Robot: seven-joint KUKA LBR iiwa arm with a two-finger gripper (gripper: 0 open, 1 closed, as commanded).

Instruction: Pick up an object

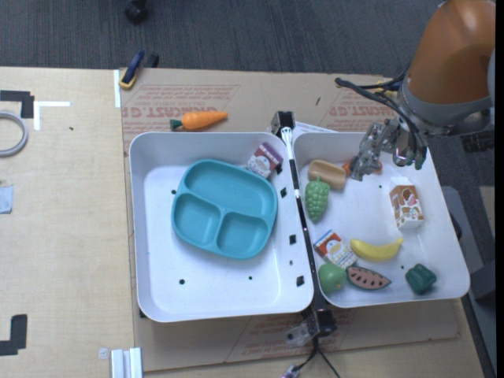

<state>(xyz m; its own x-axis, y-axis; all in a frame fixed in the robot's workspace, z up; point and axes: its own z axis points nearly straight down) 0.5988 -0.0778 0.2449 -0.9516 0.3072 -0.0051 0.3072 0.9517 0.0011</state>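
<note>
Camera view: the hand (pixel 370 157) hangs over the far end of the right bin (pixel 441 203), carrying nothing.

I cannot tell if the hand is open or closed, but no toy sits in it. Just beside it, toward the left bin (pixel 150 211), lies a tan bread roll (pixel 327 173), with green grapes (pixel 316 199) a little nearer the front. On the hand's other side, near it, stands a small juice carton (pixel 406 208). A banana (pixel 376 249) (curved, so harder to grab) lies well toward the front. My guess is the roll is the best pick. To do it well, the hand should line up right over the roll, come straight down, and squeeze across its short side without bumping the grapes.
</note>
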